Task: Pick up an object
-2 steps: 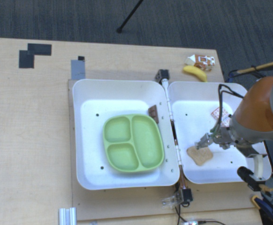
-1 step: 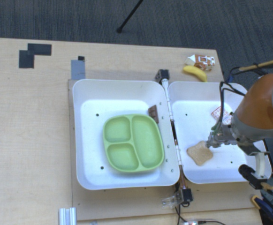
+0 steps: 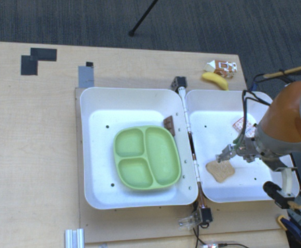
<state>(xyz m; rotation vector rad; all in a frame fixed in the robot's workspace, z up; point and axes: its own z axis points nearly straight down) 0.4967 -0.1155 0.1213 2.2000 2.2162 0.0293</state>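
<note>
In the right bin [image 3: 212, 190], a tan toast slice [image 3: 220, 171] lies flat just below the gripper [image 3: 227, 154], whose fingers look slightly parted and empty. The left bin [image 3: 96, 138] holds a green divided plate [image 3: 147, 157]. Farther off, a banana [image 3: 214, 79] rests on the table [image 3: 31, 154].

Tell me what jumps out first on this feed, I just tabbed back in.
The green divided plate fills much of the left bin. In the right bin, the gripper hovers just above a tan slice of toast near the front edge, under the arm's orange band. A banana lies on the bench behind the bins.
</note>
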